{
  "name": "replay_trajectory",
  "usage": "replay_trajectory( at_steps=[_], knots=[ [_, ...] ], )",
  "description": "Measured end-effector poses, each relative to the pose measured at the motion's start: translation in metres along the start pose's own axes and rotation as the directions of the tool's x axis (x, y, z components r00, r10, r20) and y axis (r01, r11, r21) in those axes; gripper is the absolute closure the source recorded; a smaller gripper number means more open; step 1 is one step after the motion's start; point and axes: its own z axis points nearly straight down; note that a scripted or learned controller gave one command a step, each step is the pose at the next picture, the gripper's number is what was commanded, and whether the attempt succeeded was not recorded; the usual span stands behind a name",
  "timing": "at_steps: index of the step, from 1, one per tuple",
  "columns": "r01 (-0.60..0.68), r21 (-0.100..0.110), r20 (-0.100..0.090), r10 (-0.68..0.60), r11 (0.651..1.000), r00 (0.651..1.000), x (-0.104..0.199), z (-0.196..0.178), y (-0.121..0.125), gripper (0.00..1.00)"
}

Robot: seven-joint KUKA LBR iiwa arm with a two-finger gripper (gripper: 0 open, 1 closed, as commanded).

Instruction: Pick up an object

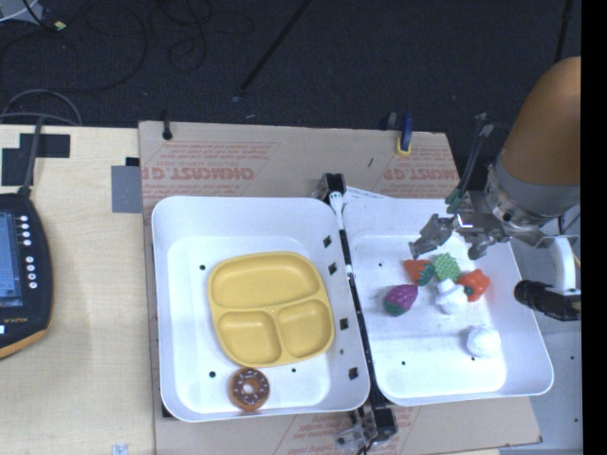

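2 shallow white bins sit side by side. The gripper [453, 237] hangs over the right bin [517, 373] near its far edge, fingers spread wide and holding nothing. Just below it lies a cluster of small toys [444, 278]: purple, green, orange and white. The left bin [175, 349] holds a yellow divided plate [270, 306] and a donut [249, 389] near its front edge.

Yellow tray [270, 306] and donut [249, 388] in left bin [180, 226], arm [541, 150] over right bin [517, 368]
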Motion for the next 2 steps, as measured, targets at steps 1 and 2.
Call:
replay_trajectory(
  at_steps=[1, 2],
  knots=[
    [-0.001, 0.019, -0.004, 0.001, 1.000, 1.000, 0.000, 0.127, -0.059, 0.00],
    [-0.001, -0.003, 0.001, 0.001, 1.000, 1.000, -0.009, 0.184, 0.017, 0.00]
  ],
)
